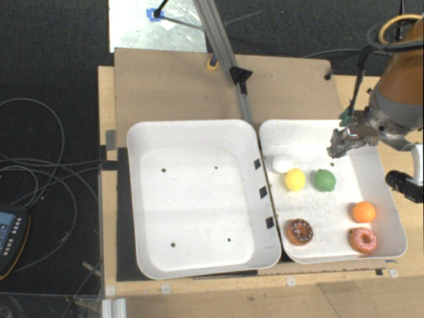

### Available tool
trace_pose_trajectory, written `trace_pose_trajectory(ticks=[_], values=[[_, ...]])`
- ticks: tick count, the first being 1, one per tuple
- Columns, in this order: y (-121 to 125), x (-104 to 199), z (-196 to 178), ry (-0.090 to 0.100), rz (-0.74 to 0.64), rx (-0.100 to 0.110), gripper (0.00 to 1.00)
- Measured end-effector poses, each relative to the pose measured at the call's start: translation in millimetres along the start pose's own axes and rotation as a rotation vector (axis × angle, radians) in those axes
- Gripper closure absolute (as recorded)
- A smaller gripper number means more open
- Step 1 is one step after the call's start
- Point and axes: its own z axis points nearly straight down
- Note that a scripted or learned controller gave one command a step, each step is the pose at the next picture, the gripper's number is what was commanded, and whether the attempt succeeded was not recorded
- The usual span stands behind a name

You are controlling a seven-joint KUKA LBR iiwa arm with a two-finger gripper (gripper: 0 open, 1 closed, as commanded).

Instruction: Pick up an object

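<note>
Camera view, slanted look down on a wooden bench (pixel 172 85) with two shallow white bins side by side.

Left bin (pixel 142 144): white speckled floor with four small dark dots on it.

Right bin (pixel 384 197): six small items. A white egg-like piece (pixel 283 165) lies near the bin's left wall. A yellow lemon-like ball (pixel 295 179) sits just below it, touching or nearly so. A green ball (pixel 324 180) sits just right of the yellow one, a small gap between. An orange ball (pixel 364 212) lies further right and lower. A chocolate donut (pixel 299 231) with sprinkles sits near the front left corner. A pink frosted donut (pixel 363 240) sits near the front right, just below the orange ball.

Arm enters from the right, orange band above a grey wrist. Gripper (pixel 338 146) hangs over the upper part of the right bin, above the green ball in the frame and apart from it. Nothing seen between the fingers; whether the jaws are open or closed, cannot tell, too dark and small.

A grey metal pole (pixel 218 32) runs diagonally from the top down to the seam between the bins. Black clips along that seam. Blue tape (pixel 154 14) on a pale sheet at the top. Black cables (pixel 40 171) loop on the dark floor left; a pendant with a lit screen (pixel 10 234) at the left edge.

No readable writing, brand or label anywhere; the screen text is too small.
</note>
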Motion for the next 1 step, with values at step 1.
trace_pose_trajectory(ticks=[1], values=[[18.4,50.0,17.3,0.001,0.001,0.003,1.00]])
